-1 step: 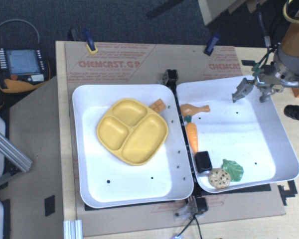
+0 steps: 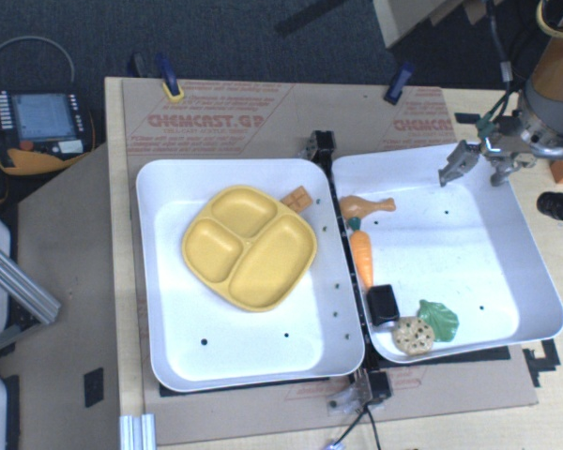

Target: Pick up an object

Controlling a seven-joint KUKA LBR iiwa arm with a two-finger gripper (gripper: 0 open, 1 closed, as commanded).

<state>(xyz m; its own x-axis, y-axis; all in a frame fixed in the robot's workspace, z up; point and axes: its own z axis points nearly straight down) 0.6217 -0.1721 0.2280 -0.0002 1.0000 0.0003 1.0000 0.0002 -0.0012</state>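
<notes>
Objects available for picking lie in the right bin (image 2: 507, 251), gathered along its left wall and near corner. A toy chicken drumstick (image 2: 366, 206) lies at the far end of that wall, its bone end pointing right. Just below it, an orange carrot (image 2: 360, 257) with a green top lies lengthwise beside the wall. A small black block (image 2: 383, 304) sits just below the carrot. Near the bin's near corner, a round speckled cookie (image 2: 413, 335) touches a green leafy piece (image 2: 441, 319) to its right.

The gripper (image 2: 477, 162) hangs above the far right part of the right bin, well apart from all of these objects. Its two fingers are spread, one finger (image 2: 453, 167) angled to the left and the other to the right, with nothing between them. The grey arm enters from the upper right.

The left bin (image 2: 169, 345) holds a yellow divided plate (image 2: 250, 247) with three compartments, set toward the far side. A small tan block (image 2: 296, 199) lies touching the plate's far right rim.

Both bins rest on a brown board (image 2: 263, 120) printed with red lettering, fastened at the far edge by two blue clamps (image 2: 172, 80). A handheld control pendant (image 2: 39, 125) lies to the left of the bench.
</notes>
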